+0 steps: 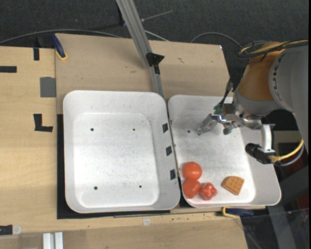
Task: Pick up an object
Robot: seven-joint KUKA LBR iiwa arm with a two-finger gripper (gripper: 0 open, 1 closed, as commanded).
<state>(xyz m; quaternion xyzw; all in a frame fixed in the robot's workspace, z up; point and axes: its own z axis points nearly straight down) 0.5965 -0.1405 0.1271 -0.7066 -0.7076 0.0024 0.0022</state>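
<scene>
Counter (pixel 20 139) — pale wood, with black tape marks at its left. Left bin (pixel 114 149) — white, shallow, bare floor. Right bin (pixel 217 154) — holds a red round piece (pixel 192 170), a darker red piece (pixel 208 191) touching the pair's lower side near the front-left corner, and a tan waffle-textured piece (pixel 233 184) just right of them. Tool (pixel 206 126) — above the right bin's upper half, well apart from all three items; fingers spread slightly, gripping nothing.

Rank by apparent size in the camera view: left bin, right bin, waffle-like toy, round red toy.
1. left bin
2. right bin
3. and 4. round red toy and waffle-like toy look about alike; no ranking.
</scene>
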